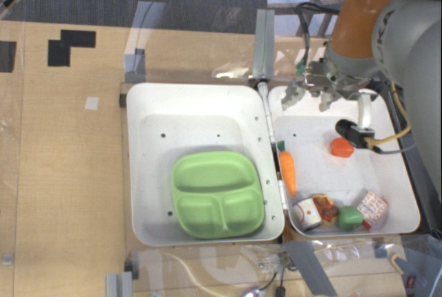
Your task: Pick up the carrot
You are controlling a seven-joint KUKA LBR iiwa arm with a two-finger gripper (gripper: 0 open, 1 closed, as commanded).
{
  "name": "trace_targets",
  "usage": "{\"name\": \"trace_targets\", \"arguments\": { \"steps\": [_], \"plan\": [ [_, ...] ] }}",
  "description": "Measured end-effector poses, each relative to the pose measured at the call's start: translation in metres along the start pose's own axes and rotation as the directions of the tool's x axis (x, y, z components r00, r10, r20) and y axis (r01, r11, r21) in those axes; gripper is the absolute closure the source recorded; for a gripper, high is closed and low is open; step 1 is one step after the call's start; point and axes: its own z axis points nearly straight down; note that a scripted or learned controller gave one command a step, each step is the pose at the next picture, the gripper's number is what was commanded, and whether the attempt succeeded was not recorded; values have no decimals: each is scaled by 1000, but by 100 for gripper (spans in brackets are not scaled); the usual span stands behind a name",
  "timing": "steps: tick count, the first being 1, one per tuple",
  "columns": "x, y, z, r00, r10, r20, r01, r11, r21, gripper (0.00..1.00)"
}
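The orange carrot (287, 172) lies lengthwise against the left wall of the right bin (387, 178), green stub end pointing to the back. My gripper (304, 101) hangs over the back left corner of that bin, well behind the carrot and apart from it. Its two fingers (286, 100) are spread open with nothing between them.
A green divided plate (217, 193) fills the front of the left bin (159, 123). In the right bin a small red round item (341, 148) sits mid-bin, and a small can (307, 213), a green item (350, 217) and a red-and-white packet (373, 206) cluster at the front.
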Motion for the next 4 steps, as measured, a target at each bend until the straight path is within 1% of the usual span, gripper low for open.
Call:
{"name": "trace_targets", "arguments": {
  "steps": [1,2,3,4],
  "plan": [
    [32,-43,1,999,41,0,-41,999,4,0],
    [14,-105,1,1000,-11,0,11,1000,4,0],
    [24,-129,2,998,-57,0,57,998,6,0],
    [59,-160,2,998,-59,0,59,998,6,0]
  ]
}}
